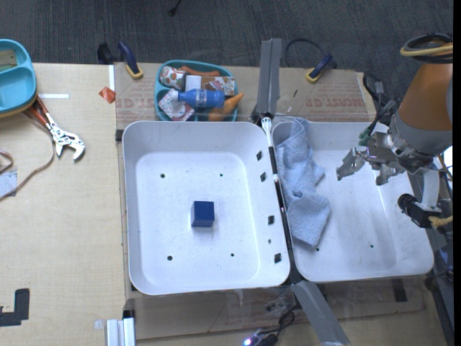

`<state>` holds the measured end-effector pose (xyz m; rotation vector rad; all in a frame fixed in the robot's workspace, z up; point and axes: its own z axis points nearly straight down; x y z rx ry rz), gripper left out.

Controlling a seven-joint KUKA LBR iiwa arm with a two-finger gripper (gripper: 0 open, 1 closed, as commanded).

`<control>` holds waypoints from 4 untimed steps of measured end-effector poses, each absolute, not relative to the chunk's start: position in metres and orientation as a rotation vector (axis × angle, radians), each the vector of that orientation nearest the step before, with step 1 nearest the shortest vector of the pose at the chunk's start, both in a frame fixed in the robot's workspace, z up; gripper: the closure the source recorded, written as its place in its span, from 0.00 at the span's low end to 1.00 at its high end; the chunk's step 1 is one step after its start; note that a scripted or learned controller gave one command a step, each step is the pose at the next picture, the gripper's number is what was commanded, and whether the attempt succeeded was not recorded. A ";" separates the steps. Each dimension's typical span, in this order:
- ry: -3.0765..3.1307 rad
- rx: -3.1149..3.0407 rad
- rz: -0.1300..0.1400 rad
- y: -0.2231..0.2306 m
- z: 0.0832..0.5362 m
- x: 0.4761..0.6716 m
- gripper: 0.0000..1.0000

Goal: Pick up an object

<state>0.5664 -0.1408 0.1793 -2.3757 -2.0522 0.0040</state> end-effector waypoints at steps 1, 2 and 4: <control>-1.844 -2.543 0.003 -0.137 0.220 0.542 0.00; -1.855 -2.532 0.006 -0.117 0.123 0.526 0.00; -1.853 -2.539 0.001 -0.187 0.127 0.627 0.00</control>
